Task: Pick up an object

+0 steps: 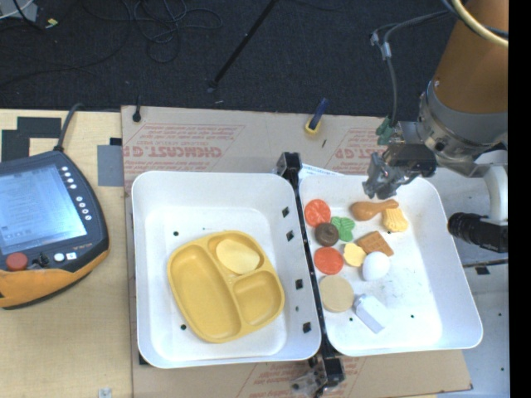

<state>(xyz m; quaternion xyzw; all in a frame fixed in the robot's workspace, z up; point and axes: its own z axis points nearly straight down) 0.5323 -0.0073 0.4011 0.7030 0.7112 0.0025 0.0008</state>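
Drumstick (373, 210), likeliest pick: sits toward far end of right bin (440, 305), beyond grey block (369, 313), tan disc (336, 293) and white egg (376, 265); long axis left to right. Just beyond and above, gripper (383, 181), grip state impossible to tell. Farther back, red print on cardboard (207, 143), upside down, not surely legible.

A control pendant (46, 222) with a grey screen and an orange underside is lying at the left of the frame on the wooden table (66, 347). A printed cardboard sheet (216, 143) is lying across the centre under two white bins (148, 201). A small blue and yellow clamp (315, 119) is sitting at its upper edge. Black cables (166, 15) are trailing across the dark floor at the top.
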